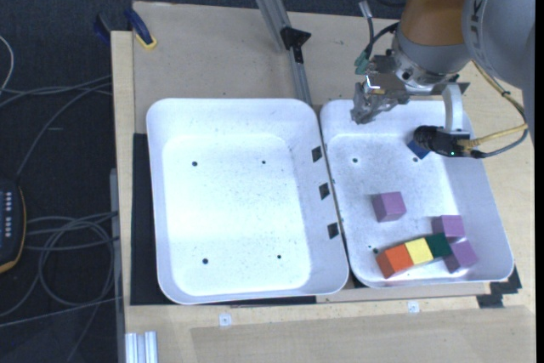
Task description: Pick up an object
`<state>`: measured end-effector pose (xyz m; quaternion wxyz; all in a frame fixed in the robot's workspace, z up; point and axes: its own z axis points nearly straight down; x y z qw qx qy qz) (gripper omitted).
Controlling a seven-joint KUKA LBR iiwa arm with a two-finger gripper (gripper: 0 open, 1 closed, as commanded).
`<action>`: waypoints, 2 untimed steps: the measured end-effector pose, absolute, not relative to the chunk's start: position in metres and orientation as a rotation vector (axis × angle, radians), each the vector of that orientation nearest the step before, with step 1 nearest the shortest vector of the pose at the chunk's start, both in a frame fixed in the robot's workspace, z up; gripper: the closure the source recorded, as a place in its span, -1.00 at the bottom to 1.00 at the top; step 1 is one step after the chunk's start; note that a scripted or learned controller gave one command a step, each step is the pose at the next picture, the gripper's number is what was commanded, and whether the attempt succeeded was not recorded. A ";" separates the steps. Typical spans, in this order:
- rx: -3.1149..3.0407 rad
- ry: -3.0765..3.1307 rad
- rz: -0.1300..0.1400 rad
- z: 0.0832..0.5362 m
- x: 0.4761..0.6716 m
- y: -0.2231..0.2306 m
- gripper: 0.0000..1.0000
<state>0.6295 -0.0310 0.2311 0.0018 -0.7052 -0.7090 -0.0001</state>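
Note:
My gripper (367, 109) hangs over the far left corner of the right bin (357, 174), below the orange band of the arm. Nothing shows between its fingers. In that bin a purple cube (388, 206) lies near the middle. Toward the near right corner lie an orange, yellow and green bar (415, 253) and two more purple blocks (448, 225) (462, 254). A small blue piece (416, 149) sits at the far right, partly hidden by a black part of the arm.
The left bin (229, 200) lies beside the right one, with black clips (323, 190) along the shared rims. A slanted metal pole (270, 4) rises behind the bins. Cables (51, 225) trail on the floor at left.

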 end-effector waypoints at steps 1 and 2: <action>-2.213 -2.225 0.001 0.225 0.614 0.015 1.00; -2.212 -2.228 -0.005 0.237 0.604 0.067 1.00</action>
